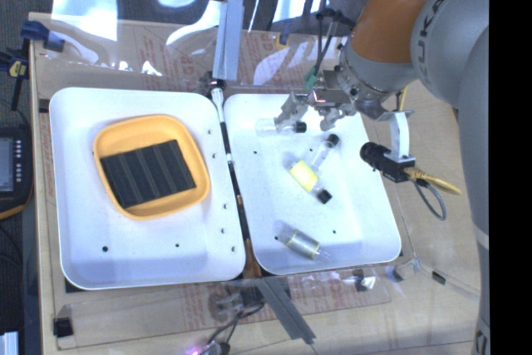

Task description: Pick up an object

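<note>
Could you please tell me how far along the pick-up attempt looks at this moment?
Done: the gripper has reached over the right bin. In hand: nothing visibly held. Left: the yellow object, silver cylinder and small clear vial all lie on the bin floor, so the grasp and lift remain.

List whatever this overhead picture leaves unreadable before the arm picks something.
- Tool, camera view: too small and cluttered to read its grip.
- Clear item beside it: transparent, blends into the right bin.
- Silver cylinder: too small to identify.
- Arm: cut off by the top edge.
</note>
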Controlling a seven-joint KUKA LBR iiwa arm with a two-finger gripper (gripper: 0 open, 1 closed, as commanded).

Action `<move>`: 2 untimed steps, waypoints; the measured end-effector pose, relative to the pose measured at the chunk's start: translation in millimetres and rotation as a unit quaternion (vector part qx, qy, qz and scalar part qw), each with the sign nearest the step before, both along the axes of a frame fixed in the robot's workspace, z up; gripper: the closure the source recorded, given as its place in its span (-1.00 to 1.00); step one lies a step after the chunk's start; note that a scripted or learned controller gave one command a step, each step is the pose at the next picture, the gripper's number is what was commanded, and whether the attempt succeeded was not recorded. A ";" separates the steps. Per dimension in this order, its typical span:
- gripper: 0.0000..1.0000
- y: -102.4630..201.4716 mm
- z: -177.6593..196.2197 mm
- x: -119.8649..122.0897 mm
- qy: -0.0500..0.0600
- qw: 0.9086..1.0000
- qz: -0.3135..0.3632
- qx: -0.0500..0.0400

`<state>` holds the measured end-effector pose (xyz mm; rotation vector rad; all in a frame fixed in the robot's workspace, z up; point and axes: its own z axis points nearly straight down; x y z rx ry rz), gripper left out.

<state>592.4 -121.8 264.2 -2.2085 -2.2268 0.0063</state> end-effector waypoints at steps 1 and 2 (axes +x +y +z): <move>-1.00 -65.0 -163.4 -14.4 0.001 1.000 -0.005 0.000; -1.00 -86.2 -173.4 -72.7 -0.001 1.000 -0.032 0.000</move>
